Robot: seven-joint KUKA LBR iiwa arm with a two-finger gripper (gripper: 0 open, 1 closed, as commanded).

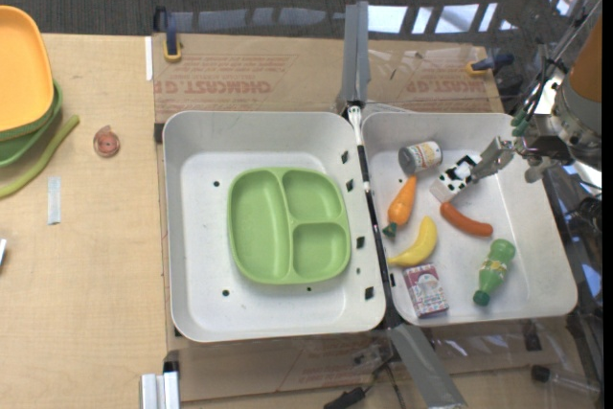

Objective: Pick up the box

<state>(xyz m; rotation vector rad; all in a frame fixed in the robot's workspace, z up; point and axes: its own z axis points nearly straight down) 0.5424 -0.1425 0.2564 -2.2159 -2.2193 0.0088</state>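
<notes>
- A wooden tabletop (86,283) carries two shallow white bins side by side.
- The left bin (192,235) holds a green divided plate (287,225), lying flat near its middle.
- The right bin (546,273) holds several small toys.
- The grey arm (579,101) reaches in from the right; its gripper (498,153) hangs over the bin's upper right part, beside a black-and-white cow toy (460,173). Whether the fingers are spread or closed cannot be told.
- A yellow banana (416,242) lies mid-bin, touching a carrot (401,202).
- A green bottle (492,271) lies at lower right.
- The box (425,290), pink and white, lies flat at the bin's near edge, below the banana, well apart from the gripper.
- A red sausage (466,219) and a small can (421,155) lie near the cow.
</notes>
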